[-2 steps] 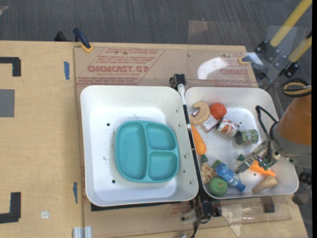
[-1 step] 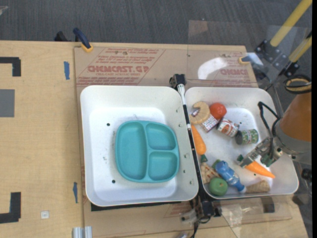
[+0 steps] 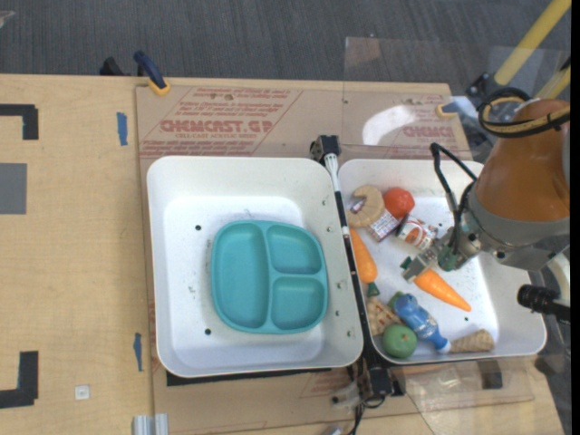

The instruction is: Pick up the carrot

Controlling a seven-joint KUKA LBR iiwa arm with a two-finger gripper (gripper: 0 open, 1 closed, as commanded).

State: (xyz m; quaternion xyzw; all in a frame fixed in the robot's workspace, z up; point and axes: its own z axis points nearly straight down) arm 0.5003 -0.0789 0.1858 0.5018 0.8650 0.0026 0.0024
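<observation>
The hand [image 3: 447, 259] is seen low over the right bin [image 3: 517, 333], just above the carrot [image 3: 441, 289].

Nearest, a green ball [image 3: 399, 340] and a blue bottle [image 3: 420, 320] are found by the bin's front wall. Behind them the carrot lies flat, its thick end just beneath the hand; whether the hand is apart or together cannot be told. A second carrot [image 3: 363, 256] lies along the left wall. Farther back, a red ball [image 3: 399, 200] is seen. In the left bin [image 3: 172, 243] a teal tray [image 3: 269, 276] is set.

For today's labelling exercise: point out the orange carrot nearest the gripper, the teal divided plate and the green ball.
orange carrot [image 3: 442, 289]: camera view, mid-body.
teal divided plate [image 3: 237, 279]: camera view, large left compartment.
green ball [image 3: 399, 340]: camera view, centre of its top.
</observation>
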